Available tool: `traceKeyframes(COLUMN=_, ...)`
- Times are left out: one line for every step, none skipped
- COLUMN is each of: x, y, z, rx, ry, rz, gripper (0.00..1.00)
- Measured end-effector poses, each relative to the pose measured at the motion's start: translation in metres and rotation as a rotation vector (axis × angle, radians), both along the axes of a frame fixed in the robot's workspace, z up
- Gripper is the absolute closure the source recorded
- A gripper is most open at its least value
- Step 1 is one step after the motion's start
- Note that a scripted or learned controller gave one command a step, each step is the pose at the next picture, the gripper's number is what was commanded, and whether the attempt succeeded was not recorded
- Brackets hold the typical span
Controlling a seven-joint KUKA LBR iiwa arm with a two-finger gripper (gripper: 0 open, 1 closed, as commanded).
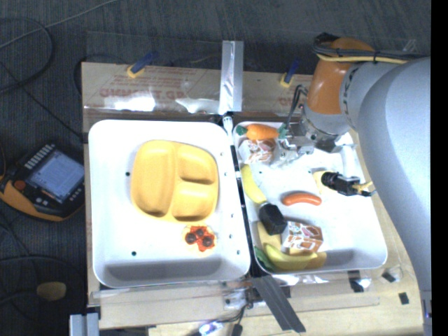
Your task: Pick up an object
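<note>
Now the gripper (292, 143) is reaching down by the orange carton (261, 148), far in the right bin (371, 247); nothing is lifted yet, and I cannot tell its state.

A robotics lab is indicated: two white bins (98, 187) are clamped to a bench (105, 82), with cables (28, 33) and a handheld controller (45, 180) left on grey carpet.

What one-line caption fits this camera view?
KUKA arm's gripper reaches into the right bin near a carrot; a yellow tray sits in the left bin.
</note>
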State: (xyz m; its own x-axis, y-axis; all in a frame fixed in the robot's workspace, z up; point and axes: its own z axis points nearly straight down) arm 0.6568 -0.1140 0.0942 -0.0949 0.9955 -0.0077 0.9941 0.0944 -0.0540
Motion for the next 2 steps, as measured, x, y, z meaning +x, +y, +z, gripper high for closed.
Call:
traceKeyframes(x=0.003, y=-0.004, z=-0.005, rx=0.012, ry=-0.008, rz=0.075, gripper=1.00)
traceKeyframes(x=0.012, y=0.052, z=0.118, rx=0.008, ry=-0.053, rz=-0.065, gripper=1.00)
